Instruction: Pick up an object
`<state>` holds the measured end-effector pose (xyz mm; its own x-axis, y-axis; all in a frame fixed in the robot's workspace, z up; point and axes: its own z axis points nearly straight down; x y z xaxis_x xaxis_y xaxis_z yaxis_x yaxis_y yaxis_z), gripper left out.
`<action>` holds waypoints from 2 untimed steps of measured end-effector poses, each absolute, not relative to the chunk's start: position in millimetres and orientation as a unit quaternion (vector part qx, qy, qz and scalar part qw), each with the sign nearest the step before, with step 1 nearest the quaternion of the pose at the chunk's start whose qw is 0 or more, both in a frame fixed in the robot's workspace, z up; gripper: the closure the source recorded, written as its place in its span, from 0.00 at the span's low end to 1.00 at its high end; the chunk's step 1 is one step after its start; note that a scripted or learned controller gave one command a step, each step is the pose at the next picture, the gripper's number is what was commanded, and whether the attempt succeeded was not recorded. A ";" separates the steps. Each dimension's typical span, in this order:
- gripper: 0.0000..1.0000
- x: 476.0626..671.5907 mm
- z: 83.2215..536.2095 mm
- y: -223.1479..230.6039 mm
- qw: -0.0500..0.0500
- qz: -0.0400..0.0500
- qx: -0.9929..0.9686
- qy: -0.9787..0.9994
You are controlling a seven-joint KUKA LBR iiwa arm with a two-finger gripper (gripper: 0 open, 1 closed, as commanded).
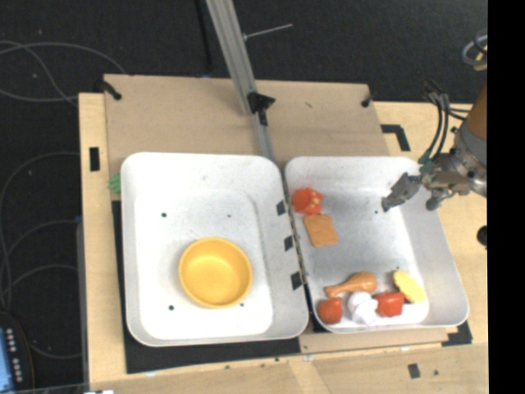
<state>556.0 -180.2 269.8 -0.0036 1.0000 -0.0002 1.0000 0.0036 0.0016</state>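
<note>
Hovering at the right bin's (pixel 426 245) upper right edge, the gripper (pixel 404 192) is seen empty, fingers slightly apart. The toy foods are found left and below: a tomato (pixel 306 200) and cracker (pixel 321 231) left, a drumstick (pixel 353 285) lying crosswise below.

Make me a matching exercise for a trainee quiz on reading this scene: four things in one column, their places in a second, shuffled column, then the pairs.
Things:
1. yellow bowl
2. red tomato piece
3. yellow banana piece
4. pincer

Places:
A. lower right corner of the right bin
B. middle of the left bin
C. over the right bin's upper right part
D. upper left of the right bin, just above the tan cracker

Pairs: 1-B, 2-D, 3-A, 4-C
</note>
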 end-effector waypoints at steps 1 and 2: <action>0.00 556.0 269.8 -180.3 0.001 0.001 0.706 0.708; 0.00 557.9 227.5 -182.4 0.000 -0.002 0.707 0.707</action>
